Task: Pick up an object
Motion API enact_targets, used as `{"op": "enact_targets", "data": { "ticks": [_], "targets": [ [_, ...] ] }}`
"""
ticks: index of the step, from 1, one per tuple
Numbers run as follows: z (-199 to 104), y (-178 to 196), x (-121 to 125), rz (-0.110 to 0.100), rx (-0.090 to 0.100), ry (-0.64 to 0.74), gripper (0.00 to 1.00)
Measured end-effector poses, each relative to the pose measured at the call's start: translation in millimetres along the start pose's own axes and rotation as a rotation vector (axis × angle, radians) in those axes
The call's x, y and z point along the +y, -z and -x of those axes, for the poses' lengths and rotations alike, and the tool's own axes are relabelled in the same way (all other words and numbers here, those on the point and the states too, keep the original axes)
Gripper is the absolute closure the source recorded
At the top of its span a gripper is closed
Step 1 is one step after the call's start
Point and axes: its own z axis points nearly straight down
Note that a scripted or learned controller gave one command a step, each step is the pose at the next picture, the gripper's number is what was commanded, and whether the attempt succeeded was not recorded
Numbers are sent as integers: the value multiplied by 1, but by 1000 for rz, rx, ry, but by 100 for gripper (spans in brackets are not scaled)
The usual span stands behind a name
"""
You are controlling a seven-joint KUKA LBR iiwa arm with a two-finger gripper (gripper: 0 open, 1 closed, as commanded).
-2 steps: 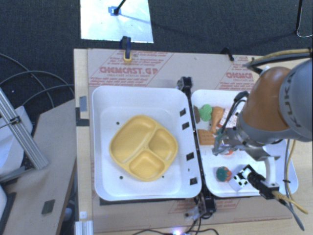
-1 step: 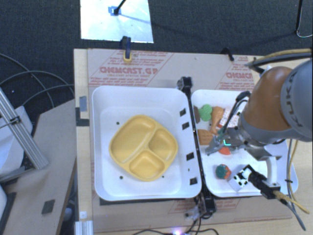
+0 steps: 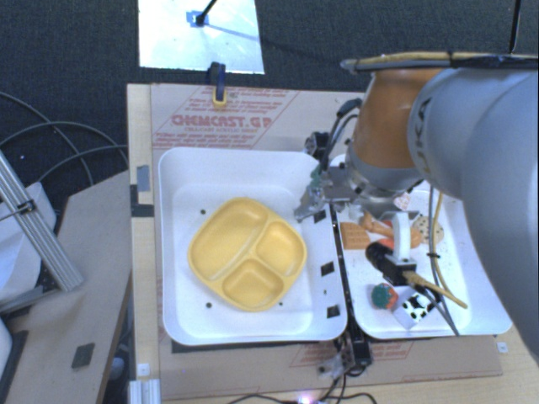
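Observation:
My gripper hangs low over the divide between the two bins, at the left bin's right wall, beneath the orange-banded wrist. The right bin holds several small items: an orange flat piece, a green and red small object, a white cube with black spots and a pale speckled disc. The arm hides much of that bin. Nothing shows between the gripper and these items.
A yellow three-compartment plate lies in the middle of the left bin. A cardboard sheet lies under both bins, with a blue and yellow clamp at its back edge.

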Motion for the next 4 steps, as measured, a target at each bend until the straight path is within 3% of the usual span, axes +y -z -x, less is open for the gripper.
{"op": "enact_targets", "data": {
  "ticks": [1,2,3,4],
  "targets": [
    [-98,-5,46,-3,0,-1,0],
    [-71,-70,-13,-18,-6,-14,0],
    [-73,61,35,10,-2,-9,0],
    [23,-31,19,-15,-10,-21,0]
  ]
}}
